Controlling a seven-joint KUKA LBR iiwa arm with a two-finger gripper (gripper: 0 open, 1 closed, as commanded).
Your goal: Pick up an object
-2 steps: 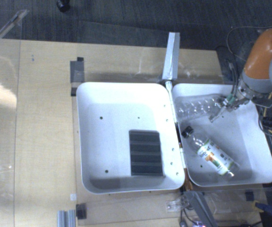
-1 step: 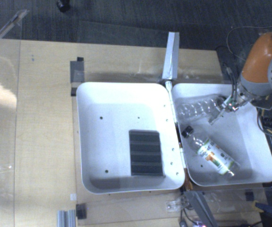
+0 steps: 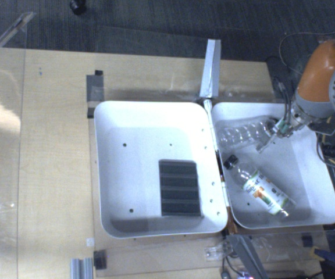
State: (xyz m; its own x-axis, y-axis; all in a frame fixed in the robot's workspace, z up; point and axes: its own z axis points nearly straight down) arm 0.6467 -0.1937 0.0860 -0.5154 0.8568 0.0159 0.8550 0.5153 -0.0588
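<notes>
From above, the light wooden surface carries two shallow white bins side by side, their inner rims nearly touching along a central seam. The left bin has wide bare floor around a dark ribbed block lying flat toward its near right part, close to the near wall but apart from it. The right bin holds a clear plastic bottle with a black cap and a green and orange label, lying on its side at a slant in the near half, cap toward the seam. A second clear, crumpled bottle lies near the far wall. The gripper sits low over the far right part of this bin, just beside the crumpled bottle; whether it is open or closed I cannot tell.
</notes>
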